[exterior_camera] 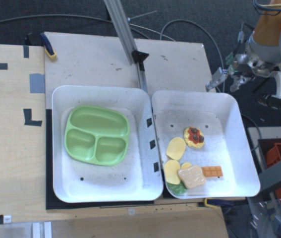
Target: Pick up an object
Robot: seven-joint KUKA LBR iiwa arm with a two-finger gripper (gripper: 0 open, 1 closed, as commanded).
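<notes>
The right bin (229, 108) holds several toy foods: a small round pizza with red topping (194, 137), two pale yellow slices (176, 148) (171, 171), a slice of toast (192, 176), an orange wafer (211, 171) and a green piece (176, 188) under the toast. My gripper (225, 79) hangs above the bench just beyond the right bin's far right corner, well apart from the foods. Its fingers are spread open with nothing between them.
The left bin (61, 182) holds a green divided plate (97, 135). A metal pole (122, 24) slants down to the wall between the bins. Cables run over the dark floor behind the bench. A blue and yellow clamp (47, 45) sits at the bench's far left corner.
</notes>
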